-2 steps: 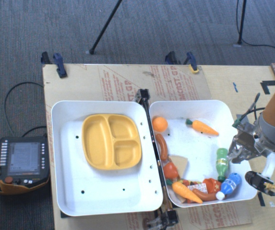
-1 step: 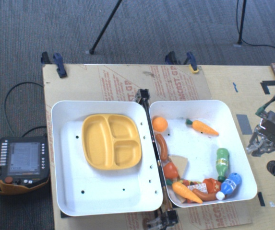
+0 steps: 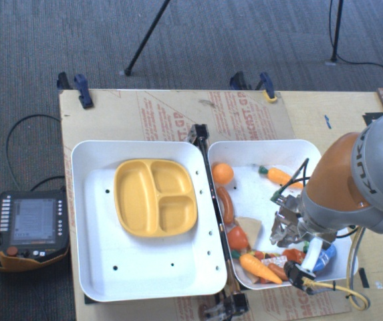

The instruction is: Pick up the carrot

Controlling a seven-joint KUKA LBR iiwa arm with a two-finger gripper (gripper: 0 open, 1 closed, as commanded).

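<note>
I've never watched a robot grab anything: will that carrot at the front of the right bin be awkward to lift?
Probably somewhat. The carrot tapers to a point, so it may slip out of a pinch. It looks like smooth, stiff plastic, likely light. It lies crowded among other toy food in the right bin, which could get nudged.

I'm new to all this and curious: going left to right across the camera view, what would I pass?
Control pad → yellow plate in the left bin → orange ball → carrot → robot arm.
</note>
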